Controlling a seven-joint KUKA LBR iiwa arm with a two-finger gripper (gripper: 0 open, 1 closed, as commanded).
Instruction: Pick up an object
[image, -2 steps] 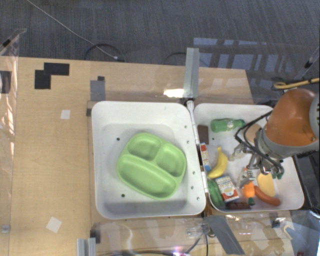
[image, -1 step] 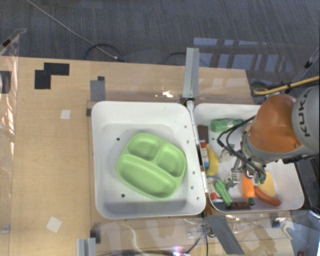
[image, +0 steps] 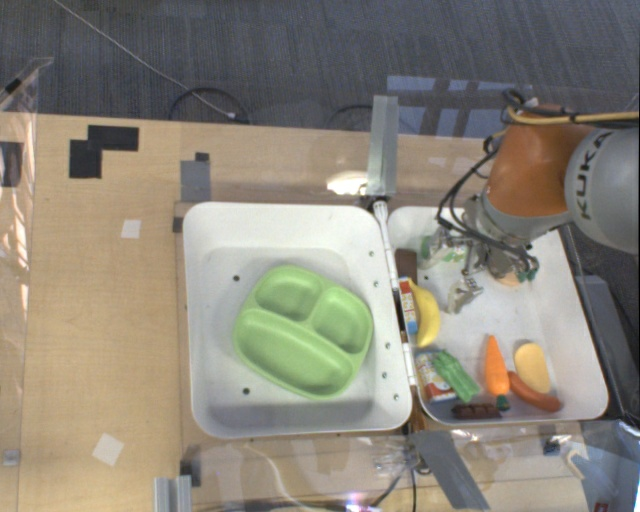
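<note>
The arm (image: 560, 175) came in from the upper right of the frame, and its gripper (image: 470, 280) hung over the upper part of the right bin (image: 590, 390). Whether it was released or clenched on anything could not be told from this angle. Below and left of it, a banana (image: 427, 315) lay against the bin's left wall. Toward the lower right of the frame sat a carrot (image: 495, 366), a green packet (image: 455, 377), a yellow piece of toy food (image: 532, 367) and a red sausage (image: 535, 396), all close together along the bin's lower edge. The left bin (image: 200, 330) in the middle of the frame held a green divided plate (image: 302, 330), lying flat.
</note>
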